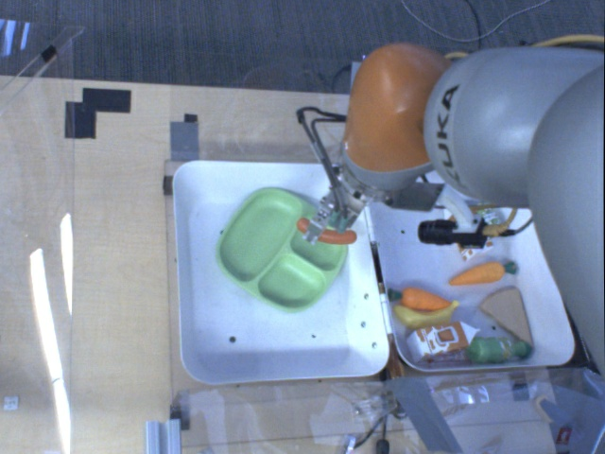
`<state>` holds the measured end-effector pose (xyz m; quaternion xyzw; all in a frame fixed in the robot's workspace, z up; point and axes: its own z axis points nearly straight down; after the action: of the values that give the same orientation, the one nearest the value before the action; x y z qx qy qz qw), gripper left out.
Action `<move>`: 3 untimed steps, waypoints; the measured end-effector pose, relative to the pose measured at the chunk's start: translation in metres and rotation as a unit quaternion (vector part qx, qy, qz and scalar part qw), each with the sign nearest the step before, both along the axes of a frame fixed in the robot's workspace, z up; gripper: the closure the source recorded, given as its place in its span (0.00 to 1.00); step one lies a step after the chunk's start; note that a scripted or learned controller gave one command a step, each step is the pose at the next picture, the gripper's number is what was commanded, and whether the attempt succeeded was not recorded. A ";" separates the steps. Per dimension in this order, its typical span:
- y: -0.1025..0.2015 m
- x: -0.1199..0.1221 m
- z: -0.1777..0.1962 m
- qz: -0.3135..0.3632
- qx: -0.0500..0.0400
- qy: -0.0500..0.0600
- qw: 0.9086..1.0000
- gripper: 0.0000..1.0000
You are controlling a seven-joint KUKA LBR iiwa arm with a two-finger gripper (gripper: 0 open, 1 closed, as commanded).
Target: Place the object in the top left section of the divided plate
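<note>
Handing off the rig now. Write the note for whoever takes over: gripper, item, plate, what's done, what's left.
Gripper: over the plate's right edge, jaws shut on the sausage.
Plate: green, divided, in the left bin.
Done: sausage picked up and brought to the plate.
Left: move it over the top left section and release.
Right bin: carrot and other food, not part of this job.

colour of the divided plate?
Light green; the divided plate shows clearly in the camera view, in the left bin.
</note>
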<state>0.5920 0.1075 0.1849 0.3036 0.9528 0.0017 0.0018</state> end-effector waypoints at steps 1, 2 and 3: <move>-0.045 0.058 0.001 -0.049 0.000 -0.002 0.999 1.00; -0.044 0.060 0.014 -0.048 0.001 -0.006 0.999 1.00; -0.044 0.060 0.014 -0.048 0.001 -0.006 0.999 0.00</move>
<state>0.6516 0.0639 0.1990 0.3493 0.9370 0.0046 0.0070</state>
